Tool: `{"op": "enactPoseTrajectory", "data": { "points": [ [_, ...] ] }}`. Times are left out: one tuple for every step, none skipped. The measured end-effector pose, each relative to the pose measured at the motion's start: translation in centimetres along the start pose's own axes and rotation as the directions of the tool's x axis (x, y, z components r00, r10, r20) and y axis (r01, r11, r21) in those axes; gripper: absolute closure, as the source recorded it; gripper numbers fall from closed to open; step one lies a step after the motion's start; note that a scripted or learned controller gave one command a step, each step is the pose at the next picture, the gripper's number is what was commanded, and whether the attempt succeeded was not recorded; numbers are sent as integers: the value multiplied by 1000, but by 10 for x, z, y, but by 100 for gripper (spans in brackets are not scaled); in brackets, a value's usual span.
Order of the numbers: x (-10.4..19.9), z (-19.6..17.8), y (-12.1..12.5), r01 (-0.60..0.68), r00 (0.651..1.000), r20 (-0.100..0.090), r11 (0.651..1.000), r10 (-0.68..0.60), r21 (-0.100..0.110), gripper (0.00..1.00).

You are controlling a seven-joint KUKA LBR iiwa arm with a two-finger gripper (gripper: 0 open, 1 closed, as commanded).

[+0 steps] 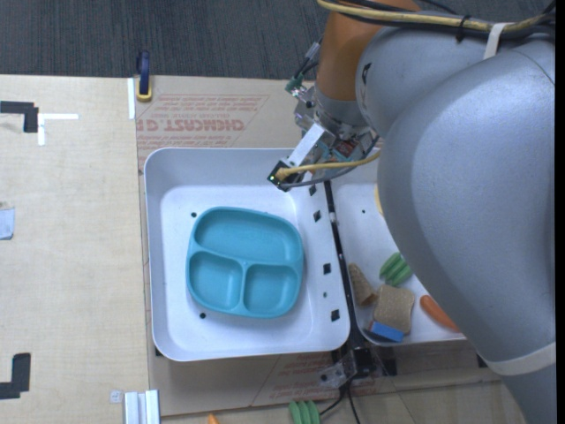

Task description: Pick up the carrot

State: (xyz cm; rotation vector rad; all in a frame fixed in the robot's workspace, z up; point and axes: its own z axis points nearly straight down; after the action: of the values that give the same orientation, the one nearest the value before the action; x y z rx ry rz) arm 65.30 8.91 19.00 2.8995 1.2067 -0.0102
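The carrot [436,312] is a small orange piece near the front of the right bin [364,203], and the grey arm covers part of it. My gripper [341,147] hangs below the orange band, over the far end of the wall between the two bins. That is well behind the carrot and to its left. The arm's bulk hides most of the right bin.
A teal divided plate [245,261] lies in the left bin [168,263]. Close to the carrot in the right bin are a green piece [395,268], a brown block [394,306] over a blue thing [386,331], and a small brown chunk [359,283]. A green item [305,411] lies on the bench in front.
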Motion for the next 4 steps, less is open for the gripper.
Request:
{"op": "enactPoseTrajectory", "data": {
  "points": [
    [0,0,0,3,1000,0,1000,-3,0,0],
    [-3,14,-30,-126,992,1,992,126,2,0],
    [9,58,-36,-426,905,-2,905,426,3,0],
    [8,99,-74,-482,876,-2,876,482,3,0]
  ]
}}
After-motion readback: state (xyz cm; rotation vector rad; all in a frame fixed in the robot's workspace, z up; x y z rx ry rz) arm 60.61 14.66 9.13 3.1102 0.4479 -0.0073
